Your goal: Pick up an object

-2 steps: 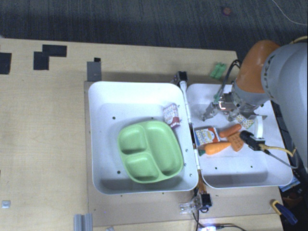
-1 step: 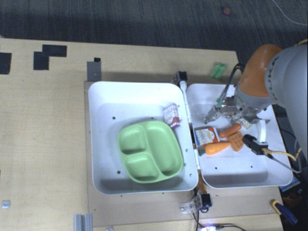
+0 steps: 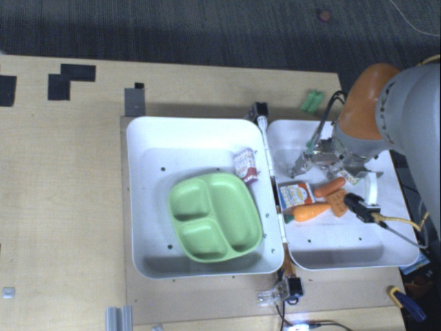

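While the grey arm [image 3: 406,109] with its orange band reaches in from the right edge of the frame, its two-finger gripper [image 3: 322,161] hangs over the upper middle of the right shallow white bin [image 3: 344,254]. Whether the gripper is released or clenched cannot be told from this slant, and nothing is seen grasped in it.

Two bins lie side by side. Four small things cluster just below the gripper in the right bin:
- one flat printed packet with orange and blue markings [image 3: 295,194], against the bin's left wall
- one orange carrot-shaped toy [image 3: 310,212], touching the packet's lower edge
- one reddish-orange sausage-shaped piece [image 3: 329,186]
- one orange chunky block [image 3: 336,203], just beside the carrot's right end

The left shallow white bin [image 3: 148,185] holds two things: one pale green plastic plate with three compartments [image 3: 215,216] at its centre, and one crumpled white-and-red wrapper [image 3: 245,164] near its upper right corner.

Outside the bins, one small green ribbed piece [image 3: 311,101] lies on the tan bench [image 3: 62,219], above the right bin.
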